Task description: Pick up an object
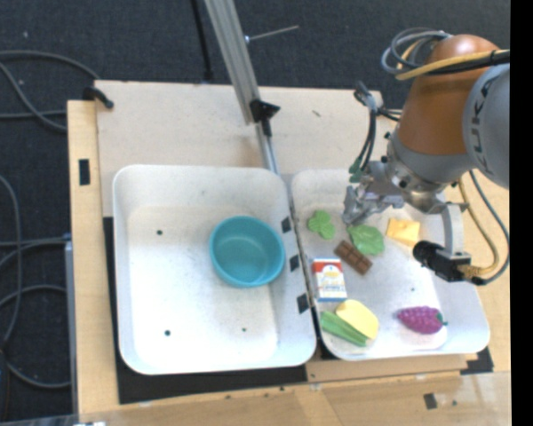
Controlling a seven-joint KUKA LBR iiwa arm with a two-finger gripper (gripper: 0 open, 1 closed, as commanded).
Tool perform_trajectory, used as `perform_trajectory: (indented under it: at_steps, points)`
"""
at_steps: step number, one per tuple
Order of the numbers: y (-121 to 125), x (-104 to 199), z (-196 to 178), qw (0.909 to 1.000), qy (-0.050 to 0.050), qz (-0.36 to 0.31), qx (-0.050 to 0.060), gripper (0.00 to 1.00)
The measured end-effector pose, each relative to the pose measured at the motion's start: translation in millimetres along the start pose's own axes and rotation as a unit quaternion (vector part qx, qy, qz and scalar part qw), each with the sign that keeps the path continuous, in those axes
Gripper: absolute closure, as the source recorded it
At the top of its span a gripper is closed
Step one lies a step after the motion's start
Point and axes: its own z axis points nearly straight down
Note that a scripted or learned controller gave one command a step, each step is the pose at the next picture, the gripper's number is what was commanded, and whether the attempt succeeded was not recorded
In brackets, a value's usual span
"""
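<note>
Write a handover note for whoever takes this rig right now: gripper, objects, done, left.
Gripper: low in the right bin, just above the green leaf piece; nothing seen between its fingers.
Right bin also holds a second green piece, brown bar, yellow wedge, small carton, corn, purple grapes.
Left bin: teal bowl.
Done: no pick yet.
Left: grasp and lift one object.

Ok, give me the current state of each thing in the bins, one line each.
Teal bowl: upright, alone in left bin.
Gripper: low over right bin, above green leaf toy.
Chocolate bar: lying flat.
Small carton: lying flat.
Corn cob: on its side.
Purple grapes: resting apart.
</note>
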Motion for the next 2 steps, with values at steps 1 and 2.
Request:
perform_trajectory:
  at_steps: [1,2]
  points:
    - [4.3,48.2,13.1,1.0,0.0,0.0,0.0,1.0]
    - [9.7,106.7,19.8,1.0,0.001,-0.001,0.0,1.0]
